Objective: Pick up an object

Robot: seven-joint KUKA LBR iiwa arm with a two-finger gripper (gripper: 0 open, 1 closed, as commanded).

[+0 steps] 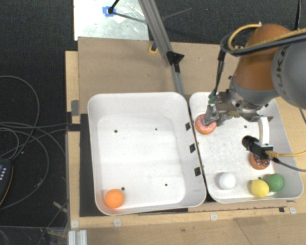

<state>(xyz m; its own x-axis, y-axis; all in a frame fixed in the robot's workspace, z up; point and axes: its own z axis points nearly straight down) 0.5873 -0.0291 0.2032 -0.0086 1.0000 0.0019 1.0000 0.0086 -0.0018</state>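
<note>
A pink frosted donut lies at the far left edge of the right bin, close to the divider. My gripper is directly over the donut's upper right side and appears to touch it, covering part of it. The grey arm with its orange band reaches in from the upper right.
The right bin also holds a white ball, a yellow lemon, a green ball and a brown donut along its near side. An orange ball sits in the near left corner of the left bin. A slanted pole stands behind the bins.
</note>
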